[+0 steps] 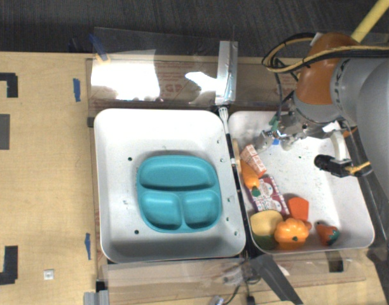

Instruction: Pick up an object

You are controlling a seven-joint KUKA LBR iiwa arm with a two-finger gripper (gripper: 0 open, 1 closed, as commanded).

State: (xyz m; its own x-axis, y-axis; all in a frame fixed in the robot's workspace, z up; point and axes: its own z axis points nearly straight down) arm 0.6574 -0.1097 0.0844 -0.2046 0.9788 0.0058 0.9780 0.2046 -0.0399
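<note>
Right bin (347, 199): toys (277, 218) crowd left wall and front edge; middle, right side open. Left bin (112, 170): teal tray (178, 192) fills centre.

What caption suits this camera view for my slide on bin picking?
Gripper poised over the right bin of toy food; teal tray in the left bin.

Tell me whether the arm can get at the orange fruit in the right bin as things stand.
Probably yes. The orange fruit lies uncovered near the right bin's front wall, and the hand hangs over the same bin's far end. The yellow fruit crowds its left side, which may hamper a grip.
</note>
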